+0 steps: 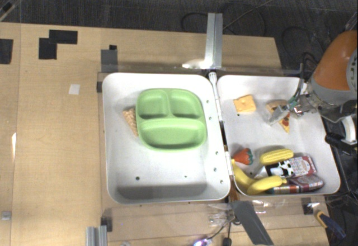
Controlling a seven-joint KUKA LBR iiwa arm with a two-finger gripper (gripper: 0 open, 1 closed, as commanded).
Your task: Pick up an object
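Our hand [291,107] sits low in the right bin [313,84], by a pizza slice [285,122] near the far wall; whether it is clenched we cannot tell. Other toys crowd the near corner, so this lone piece likely suits grasping.

**Two bins, side by side on worktop**

Left bin [117,144]: divided tray [170,118] at centre, cracker [130,121] tucked under its left edge. Right bin [313,144]: cheese wedge [244,104] toward the back, pizza slice [285,122] to its right. Front corner: corn cob [276,156], banana [254,182], carton [293,168], strawberry [243,156], clustered touching. End effector [295,106] over back right.
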